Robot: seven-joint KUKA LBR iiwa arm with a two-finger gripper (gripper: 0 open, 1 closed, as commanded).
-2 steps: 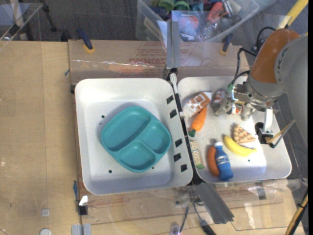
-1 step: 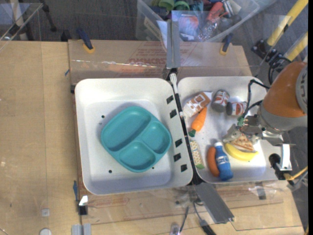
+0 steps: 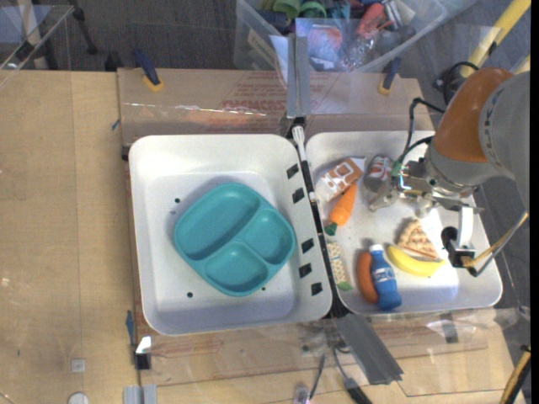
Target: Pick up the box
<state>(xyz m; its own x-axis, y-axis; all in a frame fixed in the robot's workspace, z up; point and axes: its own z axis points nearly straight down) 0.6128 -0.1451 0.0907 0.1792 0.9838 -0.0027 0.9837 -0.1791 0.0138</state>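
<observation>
The box (image 3: 341,173) is a small brown and white carton lying in the right bin (image 3: 480,289), near its back left corner. An orange carrot (image 3: 341,206) lies just in front of it, touching or nearly touching. My gripper (image 3: 376,194) hangs low over the bin just to the right of the box and the carrot, with a small gap between it and them. Nothing shows held in it. The grey arm with its orange band (image 3: 467,129) comes in from the right.
The right bin also holds a pizza slice (image 3: 417,238), a banana (image 3: 413,262), a blue bottle (image 3: 385,282) and a red-orange sausage (image 3: 365,276) toward the front. A teal divided plate (image 3: 234,238) lies in the left bin (image 3: 152,167). A tub of toys (image 3: 337,7) stands behind.
</observation>
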